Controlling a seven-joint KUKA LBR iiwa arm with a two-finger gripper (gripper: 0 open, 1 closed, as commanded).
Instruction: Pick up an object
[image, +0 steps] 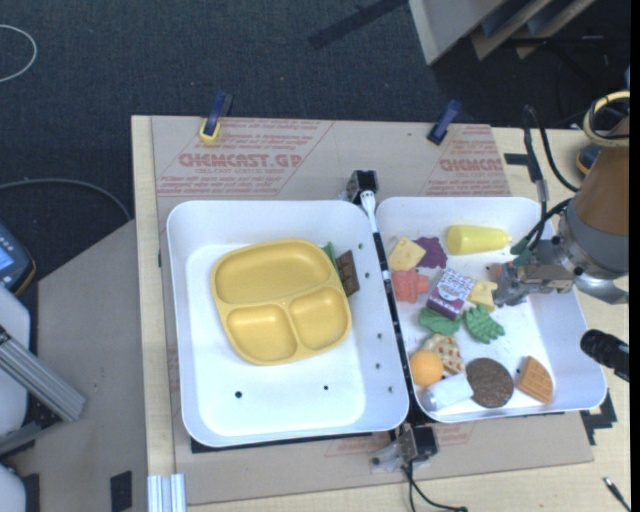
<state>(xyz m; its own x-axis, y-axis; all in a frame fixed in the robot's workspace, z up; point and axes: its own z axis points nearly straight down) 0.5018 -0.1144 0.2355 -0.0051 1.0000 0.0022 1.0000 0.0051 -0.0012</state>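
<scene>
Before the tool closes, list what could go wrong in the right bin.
1. The tool sits low over a crowd: the purple packet, a small yellow piece and the green leaf toy lie close together, so it may nudge or catch two at once.
2. The yellow lemon-like toy looks rounded and could roll if bumped.
3. The tool works near the right bin wall, where a swept item might be pushed against the rim.

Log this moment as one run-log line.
arm: over right bin | hand: low beside yellow piece | grasp: none seen | yellow tray: left bin
</scene>
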